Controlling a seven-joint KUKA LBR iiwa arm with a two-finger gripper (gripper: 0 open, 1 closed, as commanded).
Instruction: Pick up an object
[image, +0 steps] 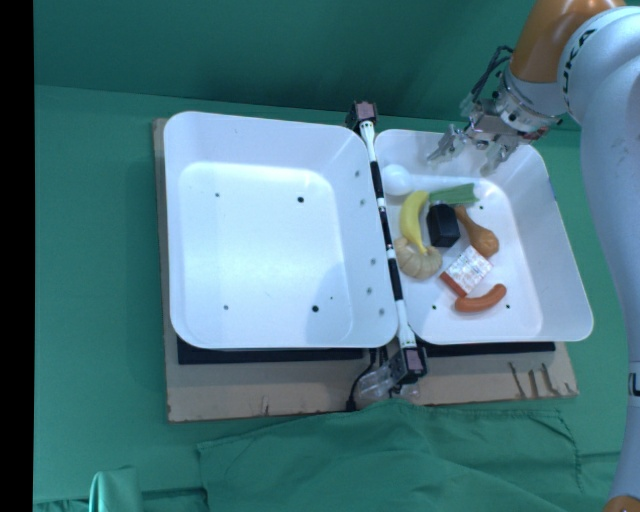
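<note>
1. Grey arm with orange band enters from the right edge of the green-draped tabletop; its pincer hangs above the far edge of the right shallow white plastic bin, near that bin's far-left corner.
2. Pincer fingers are spread wide, with nothing between them.
3. All graspable items lie in the left half of the right bin, clustered near the divider shared with the left shallow white bin.
4. Far end of cluster: round white ball-like piece, just beside a green flat strip.
5. Below these: yellow curved banana, touching a small black block on its right.
6. Orange-brown drumstick-shaped piece lies right of the block.
7. Tan knobbly pastry-like lump sits at the banana's near end.
8. White crinkled packet rests just above a red-orange sausage, nearest the bin's near edge.
9. Both bins sit on a brown cardboard sheet.
</note>
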